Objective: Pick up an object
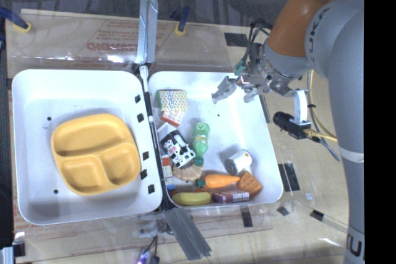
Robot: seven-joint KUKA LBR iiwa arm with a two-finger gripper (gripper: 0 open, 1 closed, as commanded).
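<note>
Thick grey arm (346, 120) along the right of the frame, smooth and rounded, with a broad orange band (296, 21) at upper right. Below the band, a grey metal wrist block with thin wires looped over it. Small two-finger gripper (224, 91) in pale grey metal; black cylindrical fitting and yellow cable nearby

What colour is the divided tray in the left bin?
The divided tray is yellow, seen plainly in the camera view.
</note>
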